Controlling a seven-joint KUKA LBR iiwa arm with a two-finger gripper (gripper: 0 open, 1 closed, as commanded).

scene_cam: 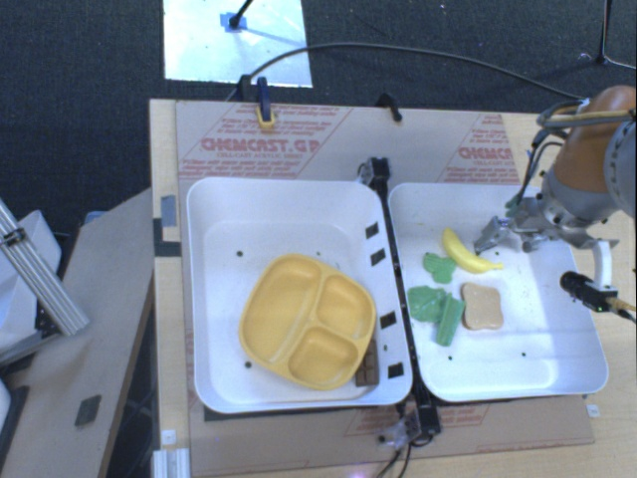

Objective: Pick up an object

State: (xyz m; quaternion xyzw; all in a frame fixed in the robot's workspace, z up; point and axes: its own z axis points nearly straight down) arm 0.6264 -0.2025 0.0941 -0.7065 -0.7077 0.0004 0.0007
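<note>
Watching your claw [501, 235] at 3 o'clock of the yellow plastic banana [468, 254]: opening unreadable, nothing visibly held; a glancing close could roll it away.

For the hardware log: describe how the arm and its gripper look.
The arm is grey with a broad orange band above the wrist. Dark cables loop along its upper side. The gripper is a small grey metal assembly ending in two slim fingers. A white bracket with a black cylindrical piece hangs below the wrist.
</note>
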